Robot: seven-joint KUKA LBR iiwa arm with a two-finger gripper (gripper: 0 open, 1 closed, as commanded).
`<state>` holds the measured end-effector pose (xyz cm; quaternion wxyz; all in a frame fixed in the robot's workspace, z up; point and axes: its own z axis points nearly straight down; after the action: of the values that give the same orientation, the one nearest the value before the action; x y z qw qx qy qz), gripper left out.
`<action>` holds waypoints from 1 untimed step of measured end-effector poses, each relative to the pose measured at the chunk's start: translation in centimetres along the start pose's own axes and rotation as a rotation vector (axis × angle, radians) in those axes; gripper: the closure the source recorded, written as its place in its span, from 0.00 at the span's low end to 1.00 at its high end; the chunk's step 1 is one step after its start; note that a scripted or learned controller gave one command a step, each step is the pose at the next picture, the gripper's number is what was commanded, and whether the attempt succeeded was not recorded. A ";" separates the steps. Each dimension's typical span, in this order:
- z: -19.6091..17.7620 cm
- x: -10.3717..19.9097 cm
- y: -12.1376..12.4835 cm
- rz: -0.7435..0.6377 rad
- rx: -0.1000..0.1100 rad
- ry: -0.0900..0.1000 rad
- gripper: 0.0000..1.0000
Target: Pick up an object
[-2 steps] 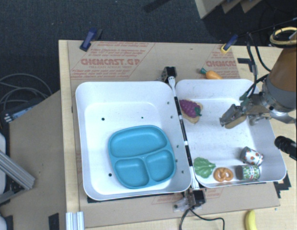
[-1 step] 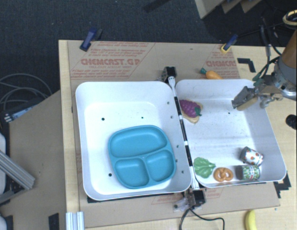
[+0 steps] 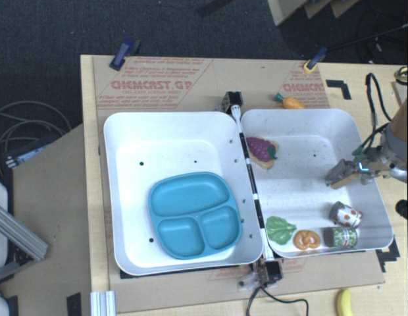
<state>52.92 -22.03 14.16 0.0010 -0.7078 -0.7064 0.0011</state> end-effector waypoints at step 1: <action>5.8 0.3 -3.4 -0.003 0.001 0.005 0.00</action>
<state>49.48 -21.73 8.38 0.0031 -0.7066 -0.7076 -0.0006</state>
